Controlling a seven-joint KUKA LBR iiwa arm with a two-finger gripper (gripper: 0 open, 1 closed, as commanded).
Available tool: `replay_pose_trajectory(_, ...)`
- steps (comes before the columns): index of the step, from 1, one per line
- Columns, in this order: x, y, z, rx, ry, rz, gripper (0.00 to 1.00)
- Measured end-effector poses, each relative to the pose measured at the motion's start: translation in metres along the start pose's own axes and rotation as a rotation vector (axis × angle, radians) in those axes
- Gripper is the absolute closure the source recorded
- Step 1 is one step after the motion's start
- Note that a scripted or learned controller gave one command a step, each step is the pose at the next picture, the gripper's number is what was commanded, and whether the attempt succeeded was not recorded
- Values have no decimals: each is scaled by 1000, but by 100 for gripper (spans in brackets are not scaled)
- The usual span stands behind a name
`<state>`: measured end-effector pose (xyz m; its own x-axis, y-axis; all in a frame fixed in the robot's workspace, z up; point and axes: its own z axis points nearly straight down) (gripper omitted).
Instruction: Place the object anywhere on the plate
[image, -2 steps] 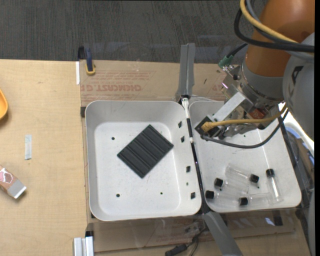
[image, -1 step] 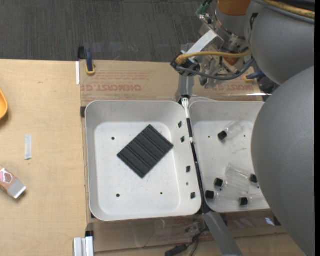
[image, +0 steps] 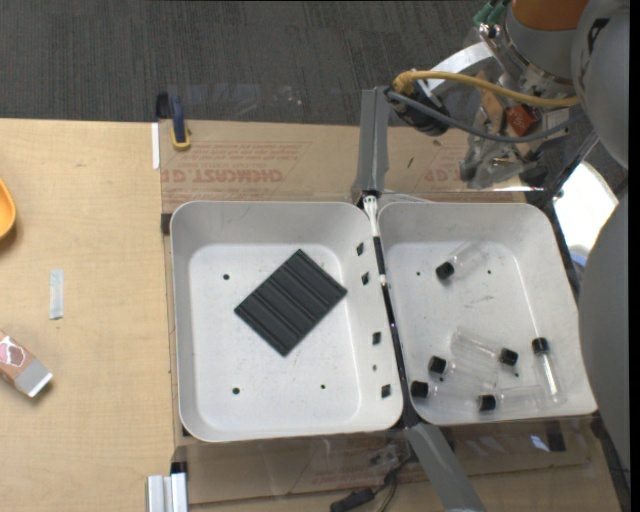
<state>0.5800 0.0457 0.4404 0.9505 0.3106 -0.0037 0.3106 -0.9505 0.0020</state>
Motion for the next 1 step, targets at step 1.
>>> replay_pose_trajectory(1,61,16,1,1,-3,-300,100)
